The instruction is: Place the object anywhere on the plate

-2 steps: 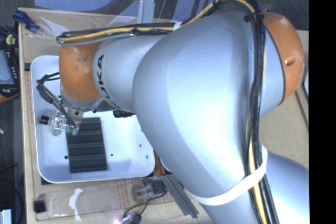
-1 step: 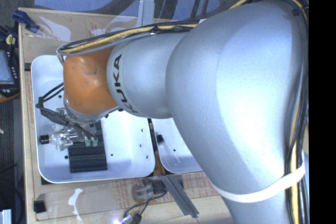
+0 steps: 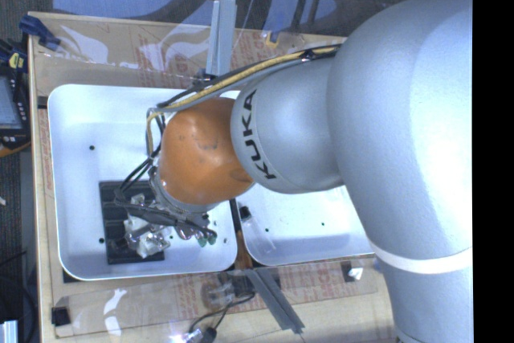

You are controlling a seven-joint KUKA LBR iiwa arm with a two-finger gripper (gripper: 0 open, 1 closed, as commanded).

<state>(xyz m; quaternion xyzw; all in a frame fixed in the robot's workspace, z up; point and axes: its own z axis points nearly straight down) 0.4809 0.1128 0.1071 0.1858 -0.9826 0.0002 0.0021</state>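
Observation:
A dark square plate (image 3: 115,205) lies in the left bin (image 3: 80,140), near its front. My gripper (image 3: 148,237) hangs low over the plate's front right part, below the orange wrist band (image 3: 201,153). A small pale object (image 3: 149,247) shows at the gripper's tip, over the plate; whether it rests on the plate or is held I cannot tell. The fingers are lost among cables and metal parts.
The big grey arm (image 3: 361,132) covers most of the right bin (image 3: 297,241) and the divide between bins. A metal post (image 3: 222,32) stands behind the left bin. Bare white floor lies in the left bin's back and left parts.

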